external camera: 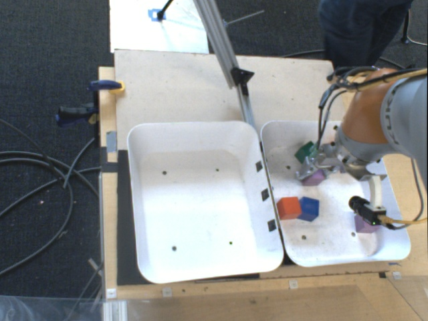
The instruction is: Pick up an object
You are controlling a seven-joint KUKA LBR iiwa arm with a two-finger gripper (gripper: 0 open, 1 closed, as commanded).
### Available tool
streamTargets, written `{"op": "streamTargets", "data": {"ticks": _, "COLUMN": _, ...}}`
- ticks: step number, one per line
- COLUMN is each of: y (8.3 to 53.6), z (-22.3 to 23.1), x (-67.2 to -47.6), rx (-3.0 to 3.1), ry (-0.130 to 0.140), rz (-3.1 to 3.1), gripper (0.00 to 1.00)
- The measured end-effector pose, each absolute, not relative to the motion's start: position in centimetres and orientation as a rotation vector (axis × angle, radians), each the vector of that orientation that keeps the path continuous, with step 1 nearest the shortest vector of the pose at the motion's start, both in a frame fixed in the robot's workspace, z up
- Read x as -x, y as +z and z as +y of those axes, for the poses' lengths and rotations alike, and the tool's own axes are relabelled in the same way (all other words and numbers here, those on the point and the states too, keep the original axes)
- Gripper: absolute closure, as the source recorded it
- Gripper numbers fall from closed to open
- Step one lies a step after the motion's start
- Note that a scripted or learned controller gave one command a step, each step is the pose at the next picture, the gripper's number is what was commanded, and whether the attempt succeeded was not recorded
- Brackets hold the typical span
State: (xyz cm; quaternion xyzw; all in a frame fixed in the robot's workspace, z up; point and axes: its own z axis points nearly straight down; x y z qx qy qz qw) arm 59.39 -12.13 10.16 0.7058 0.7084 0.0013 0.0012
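The right bin holds several small objects. My gripper is low in the bin's far left part, right over a pale purple piece and touching or nearly touching it. A green block lies just behind the gripper. In front of it an orange-red cube and a blue cube sit side by side. Another purple piece rests near the right wall, partly behind a black cable connector.
The left bin stands beside the right one, their walls meeting along a ridge with black clips. A metal rod slants across the bench behind. A blue clamp sits at the bench's left edge.
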Motion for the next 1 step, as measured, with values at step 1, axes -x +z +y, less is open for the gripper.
{"op": "streamTargets", "data": {"ticks": 1, "y": 19.53, "z": -3.83, "x": -60.39, "rx": -2.203, "ry": 0.013, "rz": 2.231, "gripper": 1.00}}
